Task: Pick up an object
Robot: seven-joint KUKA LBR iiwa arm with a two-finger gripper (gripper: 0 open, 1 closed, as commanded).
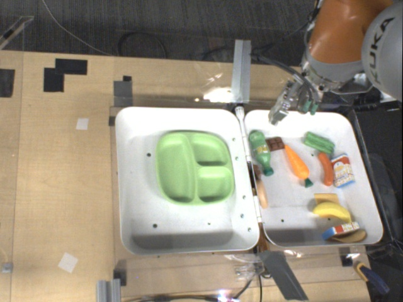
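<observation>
My gripper (293, 111) hangs above the back edge of the right bin (371, 197), open with nothing between its fingers. Below it, in that bin, lie a green bottle (259, 150) beside a small brown block (274, 145), an orange carrot (297, 163), a green vegetable (319, 142), a red sausage (325, 168) and a small red-and-white can (342, 170). Toward the front right sit a banana (332, 211), a blue piece (333, 233) and a brown bread-like piece (353, 234).
The left bin (135, 219) holds a green divided plate (194, 167). A tan stick (261, 194) lies along the divider between the bins. A metal post (242, 71) stands behind the bins, close to the gripper's left.
</observation>
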